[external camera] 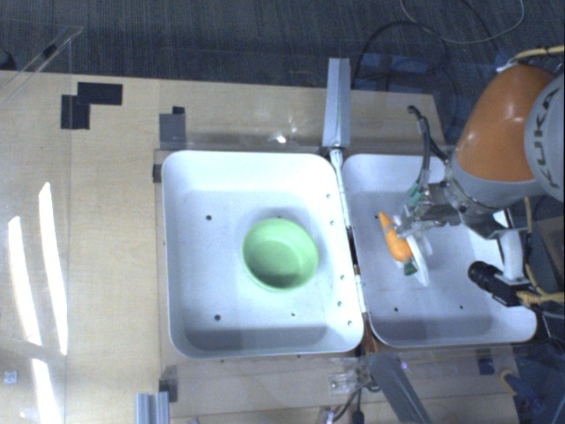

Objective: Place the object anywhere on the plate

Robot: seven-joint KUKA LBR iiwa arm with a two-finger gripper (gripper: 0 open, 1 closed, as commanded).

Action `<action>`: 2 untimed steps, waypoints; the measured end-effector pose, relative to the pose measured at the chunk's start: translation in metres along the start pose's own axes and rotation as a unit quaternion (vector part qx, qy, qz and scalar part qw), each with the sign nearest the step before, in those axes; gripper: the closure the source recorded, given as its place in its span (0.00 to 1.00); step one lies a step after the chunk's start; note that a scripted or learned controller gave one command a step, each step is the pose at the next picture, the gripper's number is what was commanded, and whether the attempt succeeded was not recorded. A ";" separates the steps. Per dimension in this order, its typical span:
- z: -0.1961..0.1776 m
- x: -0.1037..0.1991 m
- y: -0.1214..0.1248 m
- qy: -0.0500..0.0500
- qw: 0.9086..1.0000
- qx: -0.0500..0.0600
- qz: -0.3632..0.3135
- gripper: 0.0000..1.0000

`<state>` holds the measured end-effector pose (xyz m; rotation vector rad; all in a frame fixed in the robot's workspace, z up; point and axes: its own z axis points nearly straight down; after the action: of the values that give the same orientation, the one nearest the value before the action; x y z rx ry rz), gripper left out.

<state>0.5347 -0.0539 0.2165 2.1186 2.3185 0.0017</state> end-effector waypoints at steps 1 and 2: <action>-0.006 0.045 -0.017 0.000 0.999 0.000 0.033 1.00; -0.023 0.096 -0.037 -0.002 0.992 -0.003 0.124 1.00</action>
<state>0.4887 0.0384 0.2391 2.3842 2.0333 0.0034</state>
